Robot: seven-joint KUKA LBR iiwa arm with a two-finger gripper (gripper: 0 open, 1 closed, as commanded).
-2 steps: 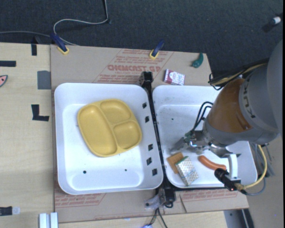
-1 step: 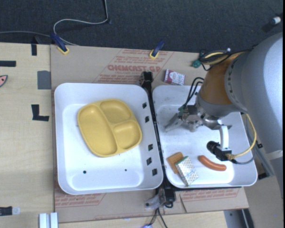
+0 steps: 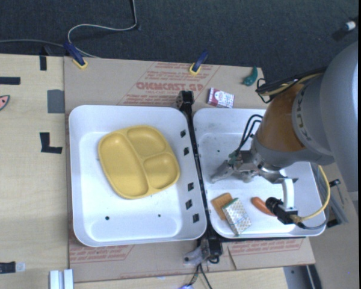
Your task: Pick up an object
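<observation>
We judge the small speckled block (image 3: 237, 216) light, stiff, best pinched across its narrow sides; whether the gripper (image 3: 224, 172) is parted, we cannot tell.

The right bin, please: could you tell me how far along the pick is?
Done: the gripper is down in the right bin. In hand: nothing visibly lifted; the orange block, speckled sponge and carrot lie on the floor. Left: grasp one and raise it.

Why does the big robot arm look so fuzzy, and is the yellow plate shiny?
In the camera view the arm looms close to the lens, so it looks soft and blurred; the yellow plate lies sharp and evenly lit, with only a faint sheen; the pincer casts a dim shadow on the right bin.
</observation>
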